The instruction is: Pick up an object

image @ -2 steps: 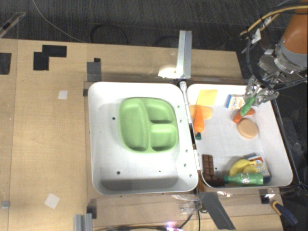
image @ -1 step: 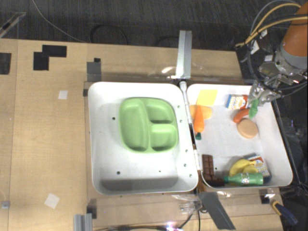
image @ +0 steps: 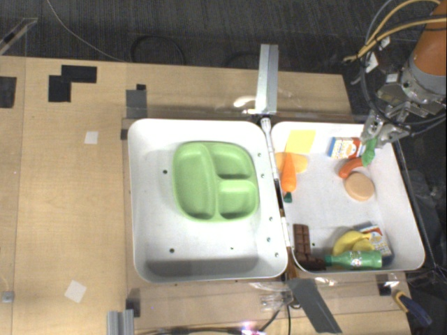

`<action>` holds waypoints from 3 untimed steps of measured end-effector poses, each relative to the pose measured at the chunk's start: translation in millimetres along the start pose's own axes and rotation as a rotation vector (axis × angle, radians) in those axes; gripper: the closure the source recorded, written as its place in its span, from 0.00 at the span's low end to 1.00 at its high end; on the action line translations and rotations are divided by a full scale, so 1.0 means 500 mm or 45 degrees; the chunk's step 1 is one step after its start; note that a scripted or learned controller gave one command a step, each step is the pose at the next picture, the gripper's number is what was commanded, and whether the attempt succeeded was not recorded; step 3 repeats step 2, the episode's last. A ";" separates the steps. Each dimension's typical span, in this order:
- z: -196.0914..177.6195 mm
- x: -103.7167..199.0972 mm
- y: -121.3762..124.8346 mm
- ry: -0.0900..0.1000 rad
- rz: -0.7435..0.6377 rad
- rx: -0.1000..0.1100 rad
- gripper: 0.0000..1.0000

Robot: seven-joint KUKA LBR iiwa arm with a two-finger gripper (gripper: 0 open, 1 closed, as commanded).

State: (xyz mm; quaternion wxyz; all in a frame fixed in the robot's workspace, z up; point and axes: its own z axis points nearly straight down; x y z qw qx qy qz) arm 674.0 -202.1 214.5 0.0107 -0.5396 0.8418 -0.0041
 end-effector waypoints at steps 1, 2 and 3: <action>0.001 0.000 0.000 0.001 0.000 -0.001 0.00; 0.213 0.064 0.127 0.013 0.015 -0.025 0.00; 0.213 0.064 0.127 0.013 0.015 -0.025 0.00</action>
